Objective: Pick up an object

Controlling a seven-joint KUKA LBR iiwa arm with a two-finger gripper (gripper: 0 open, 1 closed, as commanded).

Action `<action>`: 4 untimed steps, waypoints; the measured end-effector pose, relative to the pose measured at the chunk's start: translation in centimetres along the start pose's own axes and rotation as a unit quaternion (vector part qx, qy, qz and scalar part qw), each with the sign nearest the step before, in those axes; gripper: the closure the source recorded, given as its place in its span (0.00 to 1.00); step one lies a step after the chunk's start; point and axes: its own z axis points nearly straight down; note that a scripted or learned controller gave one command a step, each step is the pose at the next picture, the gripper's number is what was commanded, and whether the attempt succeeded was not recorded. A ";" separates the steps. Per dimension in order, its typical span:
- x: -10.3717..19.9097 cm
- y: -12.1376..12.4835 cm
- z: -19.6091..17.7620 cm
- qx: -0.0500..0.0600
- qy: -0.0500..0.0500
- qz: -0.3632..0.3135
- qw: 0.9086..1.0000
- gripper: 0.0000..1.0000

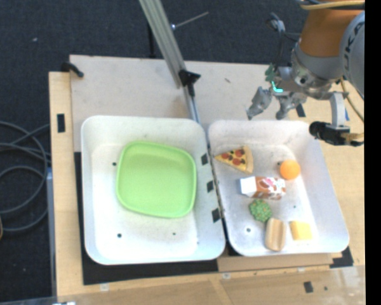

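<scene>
Objects: we see six in the right bin: a pizza slice at 10 o'clock, an orange ball at 2, a red-and-white carton at centre, a green broccoli piece just below it, a bread roll at 6, a yellow block at 5.
Gripper: we find it above the right bin's 12 o'clock rim, fingers spread apart, nothing between them.
Left bin: it holds a green plate at its centre.
Pole: a grey metal pole slants from 12 o'clock down to the gap between the bins.

Arm cut off at top edge.
</scene>
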 end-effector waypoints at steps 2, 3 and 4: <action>0.1 -0.4 6.3 0.003 0.000 0.000 1.000 0.00; -0.3 -0.4 12.5 0.003 0.000 0.000 1.000 0.00; -0.3 -0.5 17.7 0.002 0.000 0.000 1.000 0.00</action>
